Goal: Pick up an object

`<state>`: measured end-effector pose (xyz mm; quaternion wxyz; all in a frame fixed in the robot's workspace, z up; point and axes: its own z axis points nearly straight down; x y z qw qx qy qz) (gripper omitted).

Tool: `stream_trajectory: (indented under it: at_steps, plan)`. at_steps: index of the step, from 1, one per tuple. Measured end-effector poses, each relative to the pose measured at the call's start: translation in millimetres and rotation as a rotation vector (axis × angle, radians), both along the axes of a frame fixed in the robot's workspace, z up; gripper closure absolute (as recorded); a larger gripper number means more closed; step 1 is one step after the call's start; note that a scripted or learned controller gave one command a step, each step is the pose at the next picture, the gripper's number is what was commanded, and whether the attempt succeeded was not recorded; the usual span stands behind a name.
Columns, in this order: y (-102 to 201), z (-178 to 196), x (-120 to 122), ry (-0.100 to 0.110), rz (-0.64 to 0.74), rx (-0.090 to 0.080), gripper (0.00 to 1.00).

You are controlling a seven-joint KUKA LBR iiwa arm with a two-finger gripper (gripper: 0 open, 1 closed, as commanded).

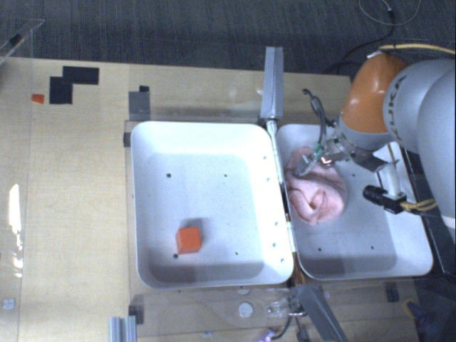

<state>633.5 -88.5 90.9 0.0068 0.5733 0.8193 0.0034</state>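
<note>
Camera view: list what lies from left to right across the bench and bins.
small orange patch → black L-shaped marking → left bin holding the orange block → metal divider post → right bin holding the pink cloth, with the hand at the cloth's upper edge → grey arm.

The arm (417, 112) is cut off by the right edge, so its base lies outside the frame. It covers the far right corner of the right bin (356, 258). The gripper (318, 155) sits low over the pink cloth (317, 194); its fingers are too small and blurred to tell how they stand, or whether they touch the cloth. The cloth's upper end is hidden beneath it. The bench (64, 212) runs off the left and bottom edges. A cable (385, 9) on the floor trails behind the arm.
</note>
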Motion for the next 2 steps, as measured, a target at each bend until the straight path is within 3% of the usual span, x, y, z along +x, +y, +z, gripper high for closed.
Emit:
stream_trajectory:
  at_steps: [1,2]
  plan:
    - [1.9,13.4,3.0,-0.009,0.002,0.002,1.00]
    - [1.7,13.4,3.0,-0.009,0.002,0.001,0.00]
